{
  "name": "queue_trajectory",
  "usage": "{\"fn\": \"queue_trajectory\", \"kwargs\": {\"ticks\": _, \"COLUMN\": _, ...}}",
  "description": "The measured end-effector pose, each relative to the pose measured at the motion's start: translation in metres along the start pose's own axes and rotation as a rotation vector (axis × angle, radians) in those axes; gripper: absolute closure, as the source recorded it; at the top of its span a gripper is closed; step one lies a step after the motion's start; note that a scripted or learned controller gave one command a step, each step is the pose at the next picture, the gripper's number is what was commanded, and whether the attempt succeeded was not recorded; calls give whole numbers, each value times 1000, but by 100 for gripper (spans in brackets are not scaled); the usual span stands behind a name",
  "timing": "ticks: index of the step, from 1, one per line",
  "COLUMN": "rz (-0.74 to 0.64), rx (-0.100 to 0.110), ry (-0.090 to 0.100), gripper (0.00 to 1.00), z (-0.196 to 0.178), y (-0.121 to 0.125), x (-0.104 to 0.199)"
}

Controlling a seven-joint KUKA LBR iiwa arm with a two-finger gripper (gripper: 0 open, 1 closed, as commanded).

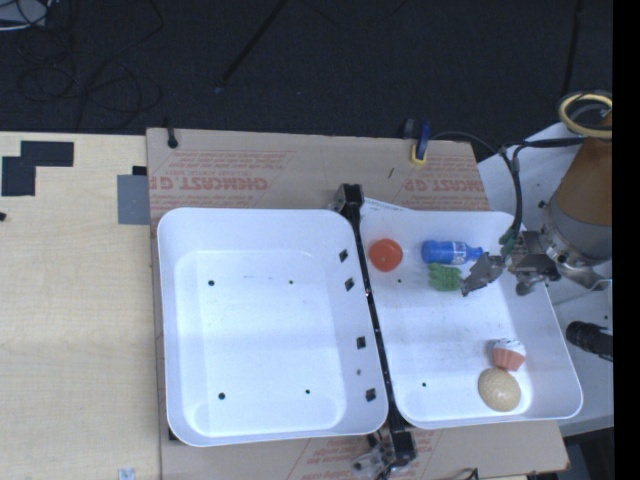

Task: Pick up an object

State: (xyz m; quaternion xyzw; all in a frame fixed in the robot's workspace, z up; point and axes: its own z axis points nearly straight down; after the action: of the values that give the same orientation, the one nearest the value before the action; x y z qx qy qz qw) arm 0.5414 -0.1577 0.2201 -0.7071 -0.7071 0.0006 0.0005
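On the tabletop, in the right bin (540,368), our gripper (497,273) hovers beside the green piece (445,277), fingers spread, nothing picked up yet.

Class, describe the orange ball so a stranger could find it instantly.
Look in the right-hand shallow white bin. Near its far left corner, beside the black divider, lies the small round orange ball. Unlike the blue bottle and green lump nearby, it is plain and round.
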Motion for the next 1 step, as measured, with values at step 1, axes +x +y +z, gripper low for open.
{"fn": "queue_trajectory", "kwargs": {"ticks": 1, "rz": -2, "rx": 6, "ry": 1, "gripper": 0, "z": 90, "y": 43, "x": -21}}
